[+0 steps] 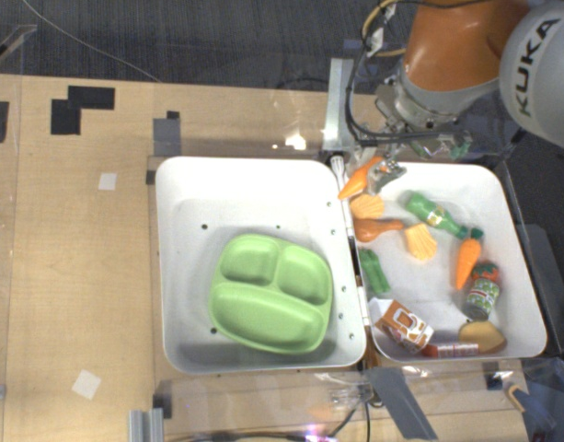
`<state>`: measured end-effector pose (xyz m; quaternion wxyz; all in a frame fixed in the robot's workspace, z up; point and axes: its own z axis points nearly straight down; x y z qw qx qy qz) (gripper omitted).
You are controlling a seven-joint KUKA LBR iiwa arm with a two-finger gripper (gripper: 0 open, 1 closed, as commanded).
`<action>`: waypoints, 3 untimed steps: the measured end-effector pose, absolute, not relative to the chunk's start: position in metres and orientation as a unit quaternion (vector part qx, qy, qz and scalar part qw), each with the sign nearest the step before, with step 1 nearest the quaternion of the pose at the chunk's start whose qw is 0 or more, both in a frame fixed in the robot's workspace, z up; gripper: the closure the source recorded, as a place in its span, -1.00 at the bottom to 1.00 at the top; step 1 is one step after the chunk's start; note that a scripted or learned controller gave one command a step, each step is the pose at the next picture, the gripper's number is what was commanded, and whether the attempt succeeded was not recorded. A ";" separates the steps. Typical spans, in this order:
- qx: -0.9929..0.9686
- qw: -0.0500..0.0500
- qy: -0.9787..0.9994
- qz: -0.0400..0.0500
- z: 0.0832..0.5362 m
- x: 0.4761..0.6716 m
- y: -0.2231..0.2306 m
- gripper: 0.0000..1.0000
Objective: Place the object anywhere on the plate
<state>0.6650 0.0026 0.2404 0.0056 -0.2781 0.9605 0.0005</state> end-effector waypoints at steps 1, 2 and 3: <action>-0.325 0.003 0.946 0.001 0.187 0.625 0.062 1.00; -0.432 0.004 0.902 0.001 0.171 0.555 0.124 1.00; -0.430 0.004 0.903 0.000 0.172 0.556 0.122 -1.00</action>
